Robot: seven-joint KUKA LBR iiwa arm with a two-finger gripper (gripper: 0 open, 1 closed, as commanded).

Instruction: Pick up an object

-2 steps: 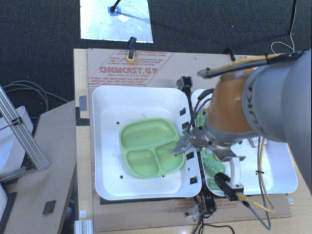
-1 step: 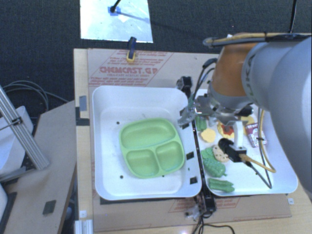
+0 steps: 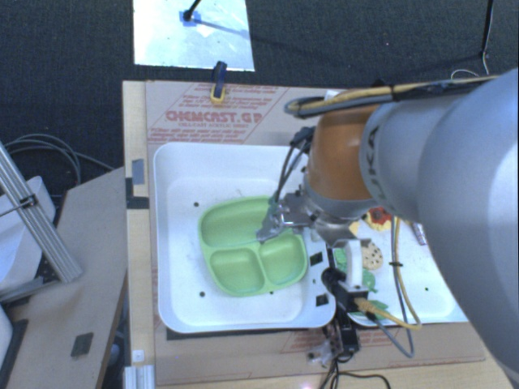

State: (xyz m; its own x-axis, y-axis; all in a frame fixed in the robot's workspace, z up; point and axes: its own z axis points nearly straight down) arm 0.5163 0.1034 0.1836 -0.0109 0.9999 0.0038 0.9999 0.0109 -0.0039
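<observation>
The green divided plate (image 3: 247, 248) lies flat in the left bin (image 3: 180, 177), toward its right and near side, its three compartments facing up and its right edge close to the wall shared with the right bin (image 3: 438, 302). The gripper (image 3: 272, 227) sits low over the plate's right rim, reaching in from the right under the arm's orange band (image 3: 340, 160); whether its fingers are apart or together cannot be told, since the wrist and cabling crowd that spot and the tips blur into the plate's edge, and nothing shows the plate actually between them. The plate looks like moulded plastic: light, stiff, smooth and probably a little slippery, not fragile. Lying flat, it offers no body to pinch, so the sensible hold is on the raised outer rim or one of the thin ridges dividing the compartments, with one finger on each side of the lip. Because a rim grip is off-centre, the plate would likely tilt or swing when lifted, and a shallow bite could slip off. Small colourful items (image 3: 369, 258) lie in the right bin, partly hidden by the arm.
</observation>
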